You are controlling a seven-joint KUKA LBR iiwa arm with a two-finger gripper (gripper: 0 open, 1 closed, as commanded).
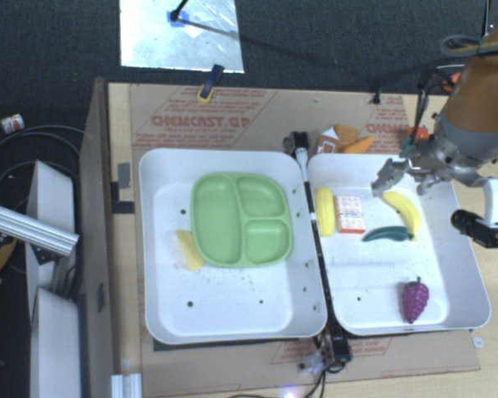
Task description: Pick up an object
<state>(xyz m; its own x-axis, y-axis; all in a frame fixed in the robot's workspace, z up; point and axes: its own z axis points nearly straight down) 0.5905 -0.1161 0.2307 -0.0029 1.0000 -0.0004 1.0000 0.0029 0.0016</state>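
My gripper (408, 179) hangs over the back of the right bin (461, 264), coming in from the right. Its two fingers are spread apart and open, with nothing between them. A yellow banana (403, 211) lies just below and in front of the fingertips, apart from them. Beside the banana rest a dark green pepper (388, 234), a small red and white box (349, 214) and a yellow corn cob (324, 211) along the bin's left wall. A purple bunch of grapes (413, 299) sits near the bin's front.
The left bin (162, 305) holds a green divided plate (241, 220) and a pale yellow piece (188, 249) at its left side. An orange carrot (358, 145) lies on the cardboard behind the right bin. Cables and grey equipment stand at the far left.
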